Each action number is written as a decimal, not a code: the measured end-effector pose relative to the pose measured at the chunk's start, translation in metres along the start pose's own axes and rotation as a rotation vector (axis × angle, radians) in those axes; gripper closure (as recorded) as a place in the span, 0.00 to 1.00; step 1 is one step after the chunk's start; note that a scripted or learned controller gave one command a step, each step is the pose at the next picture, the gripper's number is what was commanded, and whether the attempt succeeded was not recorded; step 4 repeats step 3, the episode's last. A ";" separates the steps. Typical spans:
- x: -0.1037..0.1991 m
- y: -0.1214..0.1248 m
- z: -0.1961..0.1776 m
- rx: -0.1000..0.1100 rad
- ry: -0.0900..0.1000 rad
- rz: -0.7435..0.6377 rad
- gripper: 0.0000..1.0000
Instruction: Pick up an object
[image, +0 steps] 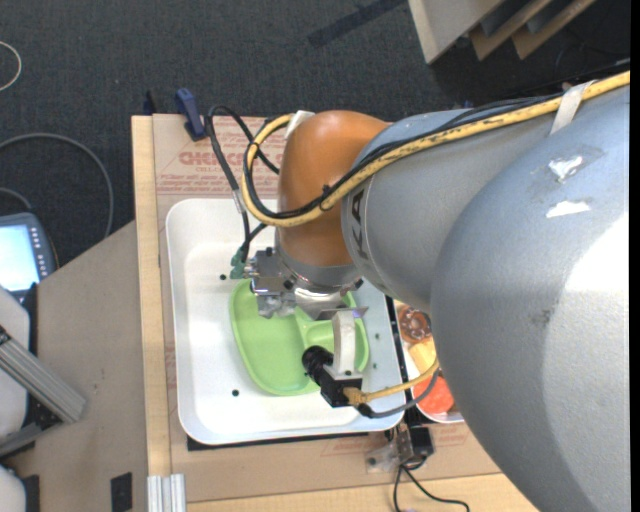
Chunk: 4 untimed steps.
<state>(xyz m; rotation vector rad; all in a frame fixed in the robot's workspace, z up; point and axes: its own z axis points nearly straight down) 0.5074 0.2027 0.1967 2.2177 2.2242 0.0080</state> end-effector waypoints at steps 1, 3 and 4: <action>0.022 0.104 0.074 0.000 -0.004 0.001 1.00; 0.023 0.036 -0.079 -0.005 0.003 -0.001 1.00; 0.023 0.036 -0.079 -0.005 0.003 -0.001 1.00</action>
